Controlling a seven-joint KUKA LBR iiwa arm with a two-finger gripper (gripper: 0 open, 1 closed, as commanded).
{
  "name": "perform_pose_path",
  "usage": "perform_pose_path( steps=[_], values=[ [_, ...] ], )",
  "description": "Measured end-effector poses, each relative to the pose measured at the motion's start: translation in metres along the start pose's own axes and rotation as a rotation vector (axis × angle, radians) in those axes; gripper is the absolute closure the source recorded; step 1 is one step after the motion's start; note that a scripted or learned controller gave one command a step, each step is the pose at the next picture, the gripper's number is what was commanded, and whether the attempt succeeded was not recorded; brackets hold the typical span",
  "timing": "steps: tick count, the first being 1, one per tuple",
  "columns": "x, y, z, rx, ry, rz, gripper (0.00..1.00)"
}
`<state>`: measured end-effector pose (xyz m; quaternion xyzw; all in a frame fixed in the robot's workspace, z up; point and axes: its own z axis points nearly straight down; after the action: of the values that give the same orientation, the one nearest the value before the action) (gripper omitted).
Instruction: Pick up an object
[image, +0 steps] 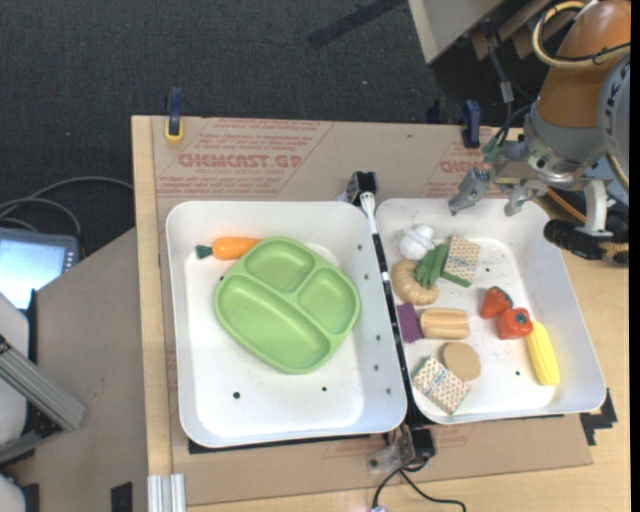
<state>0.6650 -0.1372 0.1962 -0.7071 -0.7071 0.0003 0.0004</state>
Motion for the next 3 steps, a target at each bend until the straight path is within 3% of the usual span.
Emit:
perform_pose_path(
  steps=[1, 2, 3],
  values=[
    [-0.028, -0.027, 0.119, 0.01, 0.001, 0.003, 0.0],
    [-0.027, -0.022, 0.1, -0.004, -0.002, 0.001, 1.0],
    [0.036, -0.131, 0.055, 0.008, 0.005, -0.001, 1.0]
  ],
)
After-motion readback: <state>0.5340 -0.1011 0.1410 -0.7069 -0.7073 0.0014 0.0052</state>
